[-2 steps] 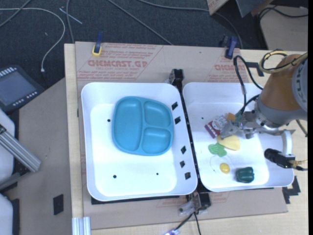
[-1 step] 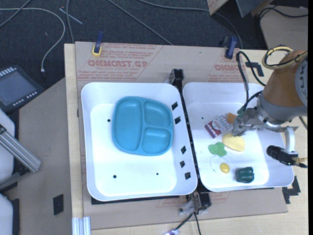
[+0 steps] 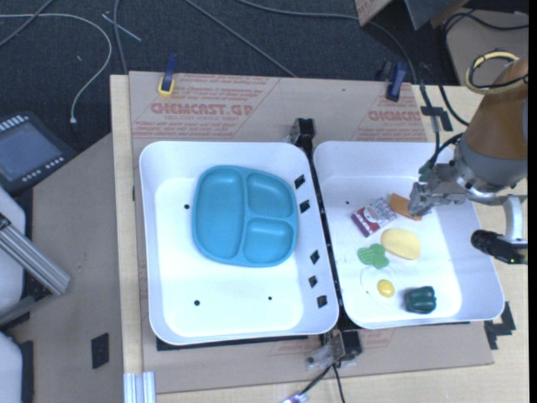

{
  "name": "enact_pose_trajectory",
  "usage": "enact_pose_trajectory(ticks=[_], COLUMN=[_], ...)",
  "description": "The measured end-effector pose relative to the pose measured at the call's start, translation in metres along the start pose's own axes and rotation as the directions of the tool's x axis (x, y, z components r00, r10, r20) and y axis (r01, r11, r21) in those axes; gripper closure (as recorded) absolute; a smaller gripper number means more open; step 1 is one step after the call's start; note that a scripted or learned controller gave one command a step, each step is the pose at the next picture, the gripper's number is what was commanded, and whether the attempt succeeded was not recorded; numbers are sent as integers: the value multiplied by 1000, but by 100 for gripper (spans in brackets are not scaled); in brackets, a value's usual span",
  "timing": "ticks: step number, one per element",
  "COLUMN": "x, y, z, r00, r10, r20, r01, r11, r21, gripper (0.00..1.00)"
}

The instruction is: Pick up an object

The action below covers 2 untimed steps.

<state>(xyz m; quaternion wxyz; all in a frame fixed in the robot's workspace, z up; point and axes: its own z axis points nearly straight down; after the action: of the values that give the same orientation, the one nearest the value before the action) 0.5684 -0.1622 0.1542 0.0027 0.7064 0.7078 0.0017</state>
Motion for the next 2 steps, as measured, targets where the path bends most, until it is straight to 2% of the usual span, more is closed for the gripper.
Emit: enact_pose_trajectory(ticks=[1,2], x=[6,6], y=[-6,-5], z=[-53,-92], r00=[1000,1000], r10=[0,0], r20=[0,0], r01=[0,0], r11=[1000,1000], r21=[0,1], gripper=[100,100])
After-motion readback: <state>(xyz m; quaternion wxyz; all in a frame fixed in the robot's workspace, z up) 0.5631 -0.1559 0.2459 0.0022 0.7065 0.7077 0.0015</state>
